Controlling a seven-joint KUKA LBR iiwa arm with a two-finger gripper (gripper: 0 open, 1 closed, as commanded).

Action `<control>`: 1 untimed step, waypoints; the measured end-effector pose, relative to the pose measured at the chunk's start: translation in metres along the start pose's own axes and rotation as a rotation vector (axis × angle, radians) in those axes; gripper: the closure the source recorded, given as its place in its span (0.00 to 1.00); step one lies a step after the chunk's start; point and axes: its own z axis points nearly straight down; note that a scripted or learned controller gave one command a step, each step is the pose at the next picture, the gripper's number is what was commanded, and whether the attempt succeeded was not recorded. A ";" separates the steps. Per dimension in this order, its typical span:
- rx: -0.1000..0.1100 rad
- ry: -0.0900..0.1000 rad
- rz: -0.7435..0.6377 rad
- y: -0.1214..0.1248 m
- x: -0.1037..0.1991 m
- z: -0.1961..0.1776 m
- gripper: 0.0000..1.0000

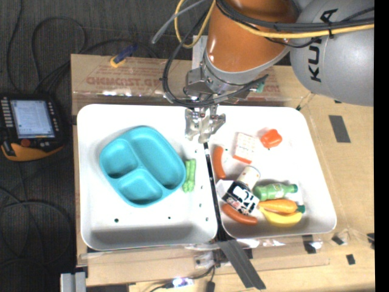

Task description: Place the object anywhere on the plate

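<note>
A green pea-pod-like object (189, 175) lies in the left bin (91, 224), upright in the frame, just beside the right edge of the blue divided plate (143, 165) and close to the wall shared with the right bin (316, 163); whether it touches the plate rim cannot be told. The plate sits tilted in the middle of the left bin, with bare white floor along its lower side and at the frame's left. The gripper (203, 135) hangs above the divider between the bins, a little above the green object in the frame, and nothing shows between its fingers; they look slightly parted, grasping nothing. The orange band and grey arm fill the upper right of the frame and cover the bins' far rim there. In the right bin, objects crowd the lower part: an orange sausage shape (217, 162), a white carton (244, 146), an orange pepper-like piece (271, 139), a green bottle (275, 191), a black-and-white can (240, 198), and a yellow banana (283, 217) with other orange pieces, partly overlapping and hard to separate. A handheld pendant (29, 126) lies at the frame's left edge.
</note>
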 end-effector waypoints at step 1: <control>-0.003 0.003 -0.266 0.007 -0.009 0.097 1.00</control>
